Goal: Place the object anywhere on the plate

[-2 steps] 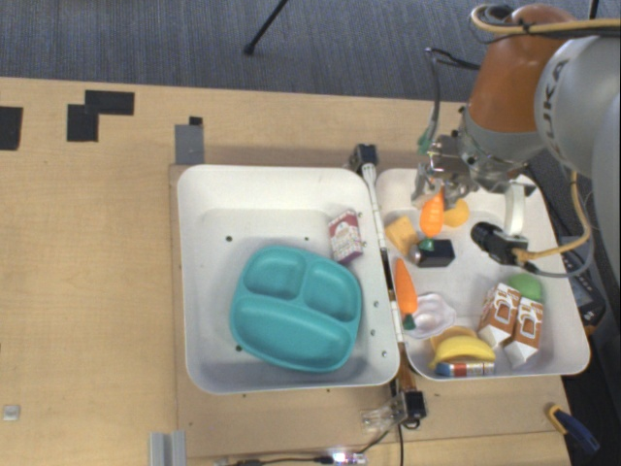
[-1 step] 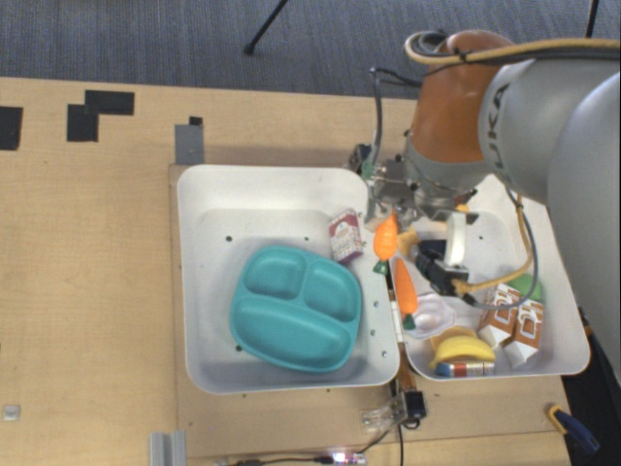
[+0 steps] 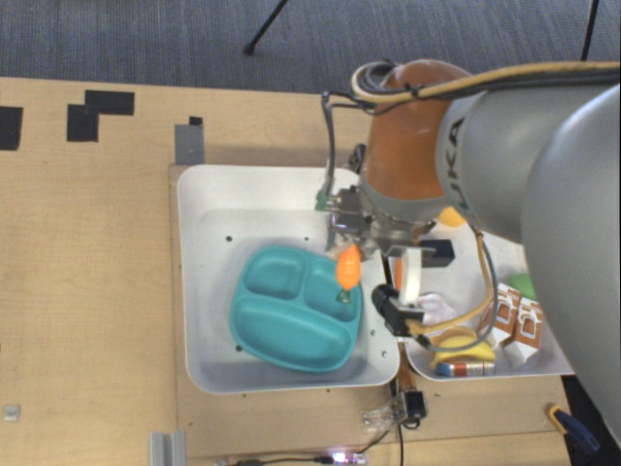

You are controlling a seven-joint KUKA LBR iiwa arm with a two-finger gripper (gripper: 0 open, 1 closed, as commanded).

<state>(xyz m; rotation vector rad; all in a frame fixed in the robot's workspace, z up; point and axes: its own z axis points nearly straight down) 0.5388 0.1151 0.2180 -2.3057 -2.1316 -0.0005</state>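
Gripper (image 3: pixel 364 246) hangs below the orange wrist band, over the right edge of the teal divided plate (image 3: pixel 291 309). How far it is open I cannot tell, the wrist hiding it. A small orange carrot-like toy (image 3: pixel 347 270) sits just beneath it, upright, green tip down, over the plate's right compartment; whether it is gripped or resting is unclear. Farther right, the second bin (image 3: pixel 529 362) holds cartons and a banana-like toy.
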